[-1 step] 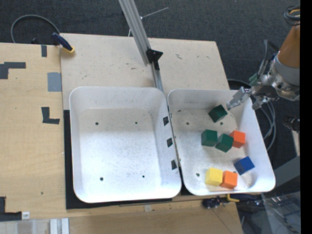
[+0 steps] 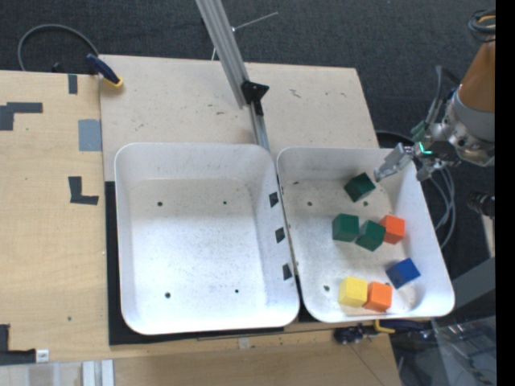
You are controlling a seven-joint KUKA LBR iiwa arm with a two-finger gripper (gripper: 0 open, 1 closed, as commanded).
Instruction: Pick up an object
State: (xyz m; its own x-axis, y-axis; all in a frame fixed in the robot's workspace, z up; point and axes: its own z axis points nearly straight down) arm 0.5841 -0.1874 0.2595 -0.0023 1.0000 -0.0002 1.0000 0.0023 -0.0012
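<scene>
Camera view: fingers (image 2: 392, 166) hang just beside a green cube (image 2: 360, 187) in the right bin (image 2: 430, 240). Their spread cannot be told.

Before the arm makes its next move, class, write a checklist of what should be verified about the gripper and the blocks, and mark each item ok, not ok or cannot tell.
1. Blocks available in the right bin: ok, seven lie there.
2. Gripper is over the right bin: ok, near its upper right corner.
3. A target is close: ok, the dark green block lies just left of and below the gripper.
4. That block stands apart from its neighbours: ok, bare bin floor surrounds it.
5. Block between the fingers: not ok, none seen there.
6. Gripper open wide enough: cannot tell, too small and blurred.
</scene>
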